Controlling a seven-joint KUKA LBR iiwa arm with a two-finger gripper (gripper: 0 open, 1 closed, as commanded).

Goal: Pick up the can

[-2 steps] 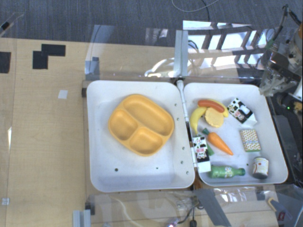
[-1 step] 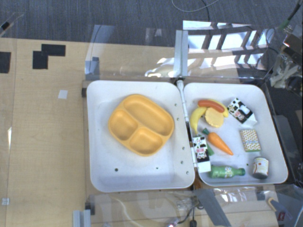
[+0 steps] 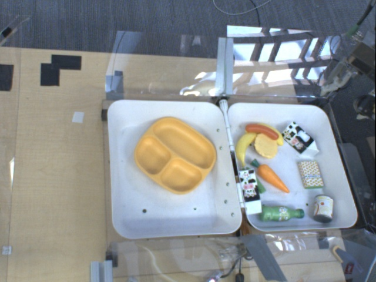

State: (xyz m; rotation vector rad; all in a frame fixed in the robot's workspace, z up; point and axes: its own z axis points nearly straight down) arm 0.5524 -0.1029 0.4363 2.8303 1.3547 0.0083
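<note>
On the left bin [image 3: 126,216] sits a yellow tray [image 3: 174,154]. Across the right bin [image 3: 338,148] lie a banana [image 3: 243,147], carrot [image 3: 273,178] and green bottle [image 3: 281,214]; the can [image 3: 322,208] stands at its near right corner. Whether the gripper is wide or narrow, I cannot tell.

Upper right corner of the frame, grey robot arm [image 3: 351,63], blocky metallic casing, pale highlights on the housing, thin cable trailing above it, details blurred at frame edge
</note>
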